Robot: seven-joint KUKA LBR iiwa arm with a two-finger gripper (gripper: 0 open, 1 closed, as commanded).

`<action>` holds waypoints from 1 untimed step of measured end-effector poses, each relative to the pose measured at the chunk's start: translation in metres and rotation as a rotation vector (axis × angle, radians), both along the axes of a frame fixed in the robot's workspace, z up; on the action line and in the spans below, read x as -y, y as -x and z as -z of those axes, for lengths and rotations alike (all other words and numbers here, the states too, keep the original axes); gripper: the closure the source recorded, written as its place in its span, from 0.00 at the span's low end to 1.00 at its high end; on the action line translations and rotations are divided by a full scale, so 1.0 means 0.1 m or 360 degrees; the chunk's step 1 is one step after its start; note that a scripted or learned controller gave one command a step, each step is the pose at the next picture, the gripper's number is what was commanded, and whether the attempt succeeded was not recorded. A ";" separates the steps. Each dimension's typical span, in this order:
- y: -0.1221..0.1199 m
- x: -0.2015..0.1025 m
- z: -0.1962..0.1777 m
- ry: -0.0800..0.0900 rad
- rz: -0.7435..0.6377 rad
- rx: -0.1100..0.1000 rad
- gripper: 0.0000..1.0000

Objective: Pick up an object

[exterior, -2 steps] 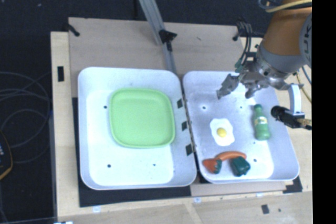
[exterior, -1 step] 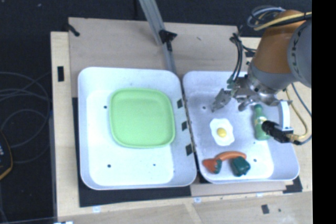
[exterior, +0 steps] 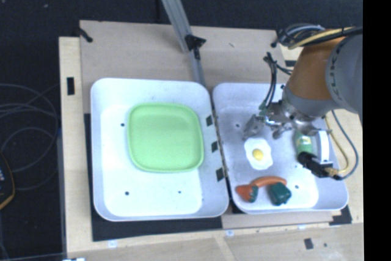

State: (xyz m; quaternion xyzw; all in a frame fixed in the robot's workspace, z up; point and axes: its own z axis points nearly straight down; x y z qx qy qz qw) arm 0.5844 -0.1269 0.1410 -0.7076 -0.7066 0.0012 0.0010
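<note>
The right bin [exterior: 234, 102] holds a toy fried egg [exterior: 258, 154], an orange sausage [exterior: 269, 181], a small red piece [exterior: 246, 193] and a dark teal object [exterior: 280, 194]. A green object [exterior: 303, 145] lies partly under the arm near the bin's right side. My gripper [exterior: 266, 129] hangs just beyond the egg, towards the bin's far side. It is open, its fingers are spread apart, and nothing is between them. The orange-banded wrist [exterior: 311, 79] reaches in from the right.
The left bin [exterior: 109, 189] bears a light green square plate [exterior: 165, 136]. A grey metal pole [exterior: 173, 3] slants down to the gap between the bins. Cables [exterior: 299, 33] loop above the wrist.
</note>
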 end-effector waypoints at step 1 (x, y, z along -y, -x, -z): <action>0.00 0.01 0.42 0.0001 0.0000 0.0003 0.00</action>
